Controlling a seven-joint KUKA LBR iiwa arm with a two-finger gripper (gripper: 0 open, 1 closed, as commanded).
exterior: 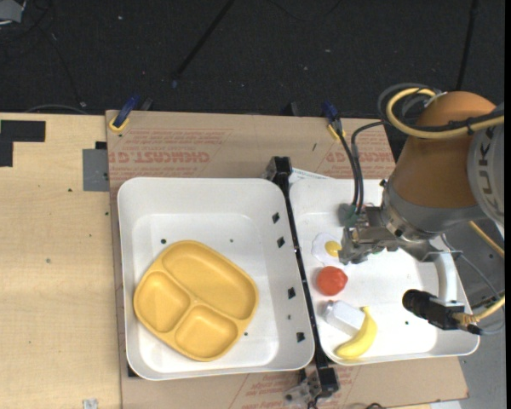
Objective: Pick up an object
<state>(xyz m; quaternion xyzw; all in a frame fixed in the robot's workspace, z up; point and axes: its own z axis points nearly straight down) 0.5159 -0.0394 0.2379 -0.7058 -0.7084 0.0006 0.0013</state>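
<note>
My gripper (pixel 351 250) hangs low over the right bin (pixel 409 335), reaching in from the right. A small yellow item (pixel 332 249) lies right at its left side, partly hidden by it. Just below sits a red ball-like object (pixel 330 280). Nearer the front edge lie a white block (pixel 344 317) and a yellow banana (pixel 360 336), touching each other. Nothing shows between the fingers from this angle.
The left bin (pixel 153 211) holds a yellow three-compartment tray (pixel 196 299). A black divider (pixel 294 254) runs between the two bins. The arm's orange-banded body (pixel 447 160) overhangs the right bin's back right part.
</note>
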